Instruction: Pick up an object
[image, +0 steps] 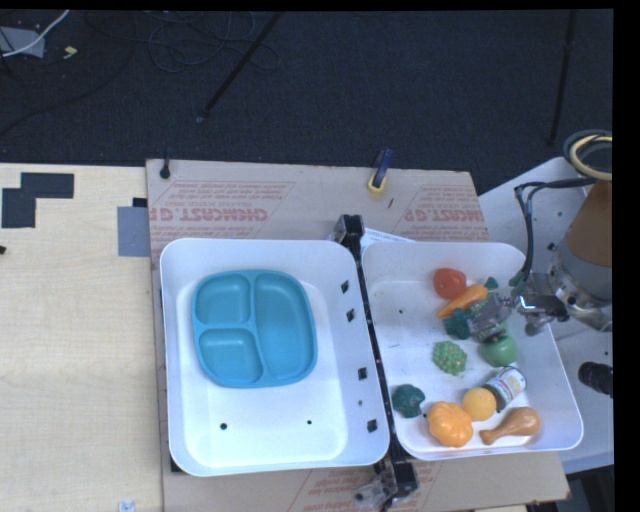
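Two white bins sit side by side on the bench, and all the action is in the right bin (560, 400). The gripper (490, 318) is down among the toy food near that bin's upper right, the arm reaching in from the right edge. Whether it has let go or clamped onto anything — cannot tell, the tip is lost in the clutter.

Right around the gripper: a red tomato (449, 281) just above and to the left, an orange carrot (463, 298) slanting beside it, a dark teal piece (458, 323) touching the carrot's lower end, and a green round fruit (499, 349) just below. A pale green broccoli (449, 357) lies a little further down. Along the bottom sit a dark green lump (407, 399), an orange pepper (449, 425), a yellow lemon (479, 403), a small labelled jar (506, 385) tilted on its side, and a tan drumstick (512, 427) — packed close together.

Over in the left bin (190, 430) lies a blue divided plate (254, 328), three compartments, flat.
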